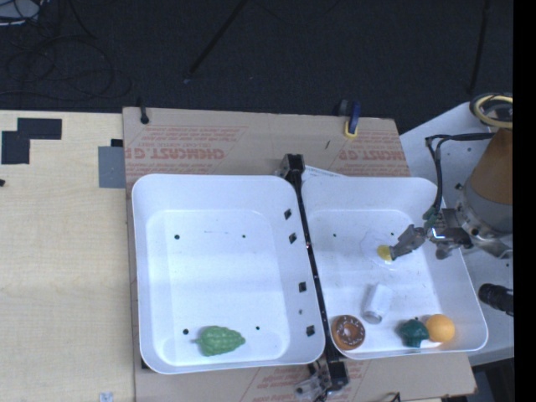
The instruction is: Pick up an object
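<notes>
My gripper (402,247) reaches in from the right over the right bin (335,199), low above its floor. A small yellow object (385,254) lies right at its tip, touching or nearly touching it. A white cylinder (375,301) lies on the bin floor just in front of it. Along the right bin's front wall sit a brown round disc (347,332), a teal object (412,332) and an orange ball (440,328). A green bumpy object (220,340) rests at the front of the left bin (151,224).
A black divider (303,258) runs between the two bins. Cardboard (251,145) lies under and behind them, with a blue and yellow clamp (353,120) at its back edge. The arm's body (494,191) stands beyond the right bin's rim.
</notes>
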Robot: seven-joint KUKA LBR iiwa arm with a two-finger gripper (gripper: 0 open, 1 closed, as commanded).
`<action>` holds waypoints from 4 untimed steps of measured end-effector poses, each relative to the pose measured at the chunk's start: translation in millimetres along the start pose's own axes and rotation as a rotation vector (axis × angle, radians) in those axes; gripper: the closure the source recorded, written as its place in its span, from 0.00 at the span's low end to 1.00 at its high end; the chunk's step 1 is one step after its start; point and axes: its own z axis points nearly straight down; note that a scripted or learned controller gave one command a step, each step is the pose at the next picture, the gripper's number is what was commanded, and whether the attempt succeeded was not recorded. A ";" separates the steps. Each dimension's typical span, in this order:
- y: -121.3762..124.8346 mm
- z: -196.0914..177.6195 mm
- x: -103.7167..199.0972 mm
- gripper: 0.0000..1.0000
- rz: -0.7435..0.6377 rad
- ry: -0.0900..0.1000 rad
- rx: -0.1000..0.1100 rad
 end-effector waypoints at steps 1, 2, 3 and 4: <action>58.7 102.9 -12.9 0.00 -0.005 0.001 0.005; 121.3 115.1 -31.0 0.00 -0.006 -0.002 -0.005; 117.6 115.2 -2.9 0.00 -0.002 0.001 0.002; 117.5 115.2 10.0 0.00 -0.002 0.001 0.002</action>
